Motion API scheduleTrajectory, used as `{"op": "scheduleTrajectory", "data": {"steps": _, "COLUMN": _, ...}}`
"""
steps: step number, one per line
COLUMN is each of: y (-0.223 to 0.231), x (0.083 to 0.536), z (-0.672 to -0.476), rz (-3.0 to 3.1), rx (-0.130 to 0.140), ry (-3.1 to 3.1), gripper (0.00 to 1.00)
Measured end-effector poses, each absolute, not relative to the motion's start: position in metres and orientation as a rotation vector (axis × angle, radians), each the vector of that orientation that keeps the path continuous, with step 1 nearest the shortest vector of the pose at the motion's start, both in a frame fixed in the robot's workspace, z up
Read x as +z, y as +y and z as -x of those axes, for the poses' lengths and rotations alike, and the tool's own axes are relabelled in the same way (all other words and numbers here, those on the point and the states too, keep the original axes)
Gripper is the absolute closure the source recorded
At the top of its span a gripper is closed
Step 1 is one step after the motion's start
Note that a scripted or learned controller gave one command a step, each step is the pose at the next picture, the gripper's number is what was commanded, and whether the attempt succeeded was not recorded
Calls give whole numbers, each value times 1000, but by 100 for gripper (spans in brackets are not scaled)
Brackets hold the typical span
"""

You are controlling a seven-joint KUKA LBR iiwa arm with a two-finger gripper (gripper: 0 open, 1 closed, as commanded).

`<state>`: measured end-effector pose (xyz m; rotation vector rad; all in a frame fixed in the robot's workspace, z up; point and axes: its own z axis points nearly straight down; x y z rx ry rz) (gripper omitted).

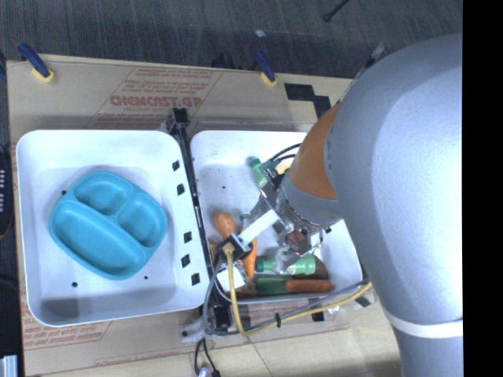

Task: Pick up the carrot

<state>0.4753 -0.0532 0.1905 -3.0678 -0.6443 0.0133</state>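
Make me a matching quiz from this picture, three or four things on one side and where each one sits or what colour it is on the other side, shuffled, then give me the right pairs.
Things:
1. blue divided plate
2. carrot
3. gripper
4. orange band

Descriptions:
A. above the arm's wrist
B. in the left bin
C. over the clutter at the right bin's near end
D. orange, in the right bin near the divider

Pairs: 1-B, 2-D, 3-C, 4-A
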Motion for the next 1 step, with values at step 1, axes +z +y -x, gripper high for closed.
{"op": "scheduleTrajectory", "data": {"steps": 1, "y": -105, "x": 102, "z": -483, "rz": 3135, "rx": -32, "ry": -321, "gripper": 0}}
